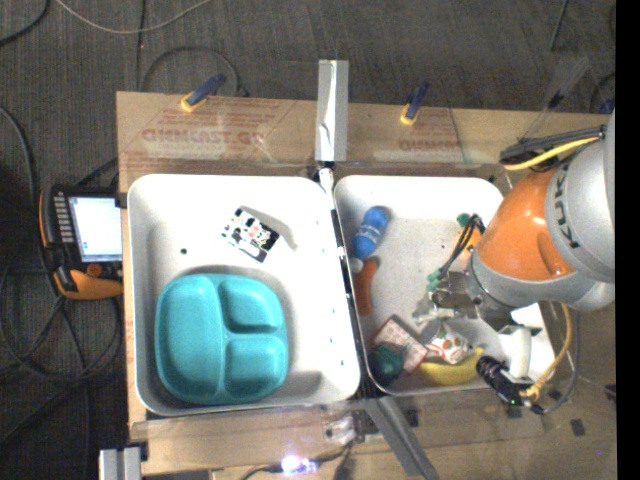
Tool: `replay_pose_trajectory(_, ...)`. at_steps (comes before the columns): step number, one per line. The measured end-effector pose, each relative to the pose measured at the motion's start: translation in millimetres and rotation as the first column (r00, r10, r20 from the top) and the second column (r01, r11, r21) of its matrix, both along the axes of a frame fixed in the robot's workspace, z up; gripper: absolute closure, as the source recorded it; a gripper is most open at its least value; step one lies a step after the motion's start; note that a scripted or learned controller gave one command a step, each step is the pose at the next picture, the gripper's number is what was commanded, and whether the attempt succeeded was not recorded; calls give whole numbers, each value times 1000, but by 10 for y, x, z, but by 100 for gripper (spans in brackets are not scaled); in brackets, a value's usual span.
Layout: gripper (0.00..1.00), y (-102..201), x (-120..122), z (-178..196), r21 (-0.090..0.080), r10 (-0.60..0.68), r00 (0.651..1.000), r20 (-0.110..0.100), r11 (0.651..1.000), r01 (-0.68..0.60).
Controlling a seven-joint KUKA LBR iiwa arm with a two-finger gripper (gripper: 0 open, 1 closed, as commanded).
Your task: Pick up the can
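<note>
A small red and white can [447,348] lies near the front of the right bin [420,193], touching a yellow banana [452,371]. My gripper [436,306] hangs low over the right bin, just behind and slightly left of the can, with dark parts and green bits around it. The grey arm with its orange band [520,243] comes in from the right and hides the bin's right side. I see nothing held in the gripper.
A blue bottle [372,230] and an orange stick-like item [366,283] lie by the right bin's left wall. A brown box [399,332] and a green object [388,362] sit front left. The left bin [180,193] holds a teal divided tray [222,338] and a black-white packet [249,234].
</note>
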State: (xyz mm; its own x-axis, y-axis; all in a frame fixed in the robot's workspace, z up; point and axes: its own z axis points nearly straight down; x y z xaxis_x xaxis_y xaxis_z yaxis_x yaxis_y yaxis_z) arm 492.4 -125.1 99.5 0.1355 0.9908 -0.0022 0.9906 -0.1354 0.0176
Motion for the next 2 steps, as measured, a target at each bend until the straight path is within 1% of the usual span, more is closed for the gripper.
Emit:
replay_pose_trajectory(1,0,-2,-1,0,0,0,1000,0,1000,0)
replay_pose_trajectory(2,0,-734,-25,-94,13,-164,986,-7,986,164)
